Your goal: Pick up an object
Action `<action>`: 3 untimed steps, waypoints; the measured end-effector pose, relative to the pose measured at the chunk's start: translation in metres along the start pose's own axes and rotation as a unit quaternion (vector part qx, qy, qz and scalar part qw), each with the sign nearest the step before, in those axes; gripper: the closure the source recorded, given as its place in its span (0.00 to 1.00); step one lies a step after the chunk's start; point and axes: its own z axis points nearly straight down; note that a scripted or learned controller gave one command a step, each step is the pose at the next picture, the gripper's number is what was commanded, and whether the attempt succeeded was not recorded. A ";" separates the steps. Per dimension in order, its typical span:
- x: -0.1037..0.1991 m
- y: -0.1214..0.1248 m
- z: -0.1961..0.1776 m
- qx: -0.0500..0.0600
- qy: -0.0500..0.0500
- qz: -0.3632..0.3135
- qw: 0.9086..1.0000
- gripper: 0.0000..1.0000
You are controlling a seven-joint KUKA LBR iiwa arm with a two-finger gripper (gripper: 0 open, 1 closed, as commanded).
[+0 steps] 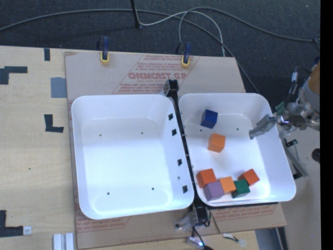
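Observation:
The right bin holds several small blocks. A blue cube sits near its back, with an orange cube just in front of it. Along the front wall cluster a red-orange cube, an orange cube, a purple cube, a green cube and another red-orange cube. My gripper hangs over the bin's right rim, well right of the blue and orange cubes. I see nothing held in it.
The left bin sits beside the right one, with a black clip strip between them. Both rest on a cardboard sheet held by two clamps at the back. Cables run behind the bench.

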 end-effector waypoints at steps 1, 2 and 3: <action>0.039 0.082 0.115 0.003 0.001 -0.002 1.000 0.00; 0.075 0.100 0.181 0.002 0.001 -0.001 1.000 0.00; 0.096 0.064 0.178 0.001 0.000 0.000 1.000 0.00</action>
